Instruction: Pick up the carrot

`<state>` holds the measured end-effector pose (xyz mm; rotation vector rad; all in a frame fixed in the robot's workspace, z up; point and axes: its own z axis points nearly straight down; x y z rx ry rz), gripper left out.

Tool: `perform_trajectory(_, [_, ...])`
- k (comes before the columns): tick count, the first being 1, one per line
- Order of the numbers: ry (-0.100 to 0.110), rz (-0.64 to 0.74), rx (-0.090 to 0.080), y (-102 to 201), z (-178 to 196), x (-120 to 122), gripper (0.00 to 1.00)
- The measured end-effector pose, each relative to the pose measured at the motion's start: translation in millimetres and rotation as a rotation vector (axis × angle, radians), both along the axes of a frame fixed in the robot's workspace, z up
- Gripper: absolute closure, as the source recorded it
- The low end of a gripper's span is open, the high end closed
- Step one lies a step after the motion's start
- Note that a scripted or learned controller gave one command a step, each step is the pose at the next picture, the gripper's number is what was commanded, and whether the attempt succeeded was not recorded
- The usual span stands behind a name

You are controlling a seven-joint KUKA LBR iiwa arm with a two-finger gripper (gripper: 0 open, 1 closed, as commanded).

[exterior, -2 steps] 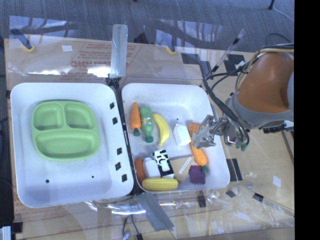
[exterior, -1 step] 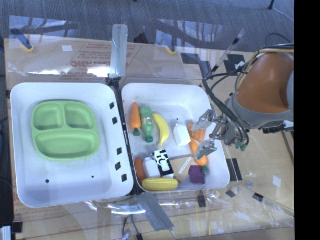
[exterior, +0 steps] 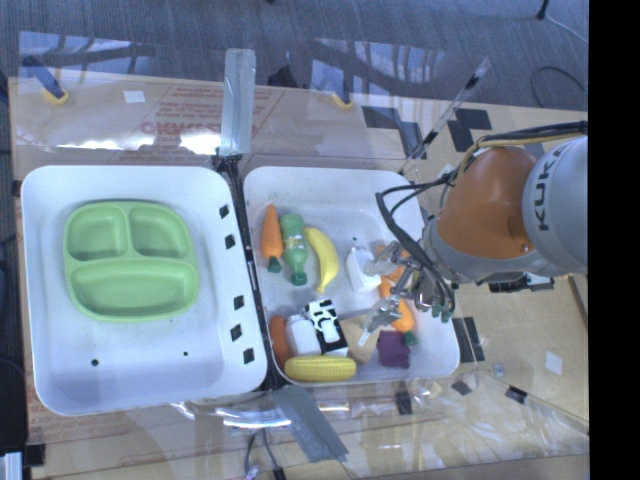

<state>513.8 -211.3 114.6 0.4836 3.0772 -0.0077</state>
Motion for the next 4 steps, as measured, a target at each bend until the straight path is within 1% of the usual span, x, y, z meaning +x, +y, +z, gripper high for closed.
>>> perform_trajectory(1, [0.0, 0.051, -0.005, -3, -8, 10, 0.0])
perform_trajectory(2, [-0.02, 0.058, -0.012, -3, 6, 17, 1.0])
perform_trajectory(3, [0.022, -0.137, 0.01, 0, 45, -12, 1.0])
perform_trajectory(4, [0.025, -0.557, 0.017, 40, 57, -34, 1.0])
